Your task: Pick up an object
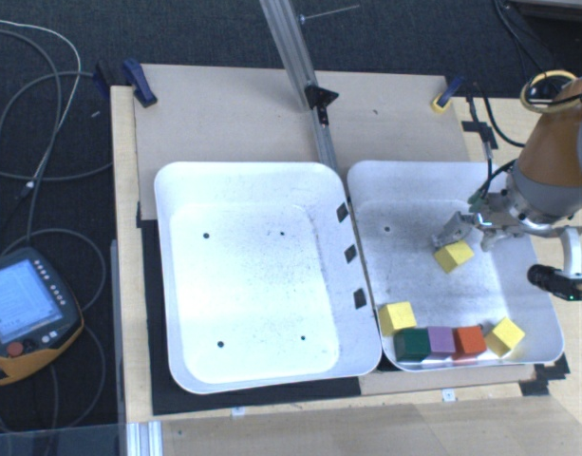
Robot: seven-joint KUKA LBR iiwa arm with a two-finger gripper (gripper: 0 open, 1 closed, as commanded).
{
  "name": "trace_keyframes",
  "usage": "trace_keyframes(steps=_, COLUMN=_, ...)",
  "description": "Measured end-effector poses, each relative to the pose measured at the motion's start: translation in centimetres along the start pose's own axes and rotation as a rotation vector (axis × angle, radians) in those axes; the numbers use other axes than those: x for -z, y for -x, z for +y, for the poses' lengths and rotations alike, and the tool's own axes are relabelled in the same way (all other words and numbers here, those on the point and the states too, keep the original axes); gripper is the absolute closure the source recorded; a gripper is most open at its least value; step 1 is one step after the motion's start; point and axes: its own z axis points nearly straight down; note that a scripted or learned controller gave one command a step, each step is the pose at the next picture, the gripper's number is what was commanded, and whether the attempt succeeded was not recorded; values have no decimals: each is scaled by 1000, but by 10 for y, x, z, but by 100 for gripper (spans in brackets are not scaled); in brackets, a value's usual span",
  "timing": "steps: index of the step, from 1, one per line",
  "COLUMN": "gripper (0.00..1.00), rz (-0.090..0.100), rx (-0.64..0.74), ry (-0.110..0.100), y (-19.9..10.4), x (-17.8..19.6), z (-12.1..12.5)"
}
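Jaws state: can't tell, the fingers blur together above a yellow cube [454,256], which sits tilted right at their tips; contact or grip unclear. Gripper [469,229] is over the right bin [404,193], upper middle area. Arm [551,155] comes in from the right edge, orange band above the grey wrist, wrist angled down and left toward the cube. Along the bin's near wall: another yellow cube [397,317], then green [412,343], purple [442,340], orange [470,341] cubes touching in a row, and a third yellow cube [507,335] just beside them. Left bin [177,193] sits beside on the counter [224,112].
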Motion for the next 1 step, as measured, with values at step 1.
trace_keyframes(steps=1, gripper=0, rz=2, rx=7, ry=4, y=-34, x=-18, z=-21)
